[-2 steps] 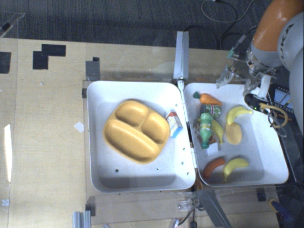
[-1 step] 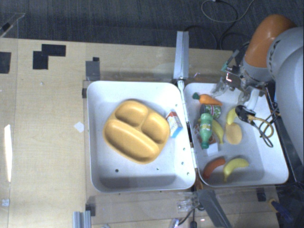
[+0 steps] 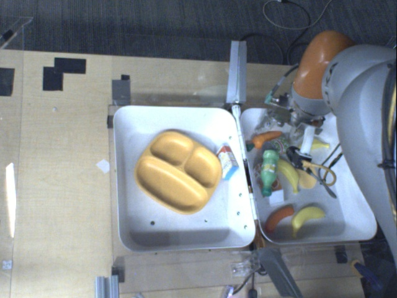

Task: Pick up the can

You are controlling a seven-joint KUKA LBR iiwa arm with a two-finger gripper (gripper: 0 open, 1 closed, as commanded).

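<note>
The grey arm's two-finger gripper (image 3: 296, 129) is hanging near the right white plastic bin's (image 3: 356, 228) far edge; I cannot tell whether it is open or closed. What I am taking for the small patterned metal can (image 3: 280, 146) is lying just beside it. The can is probably light, stiff and slippery, so gripping across its round sides looks best.

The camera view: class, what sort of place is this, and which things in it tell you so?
Probably a robotics lab test bench. A grey robot arm reaches over two white bins holding toy food, such as a plastic bread loaf and banana. Loose cable lies on the carpet behind.
</note>
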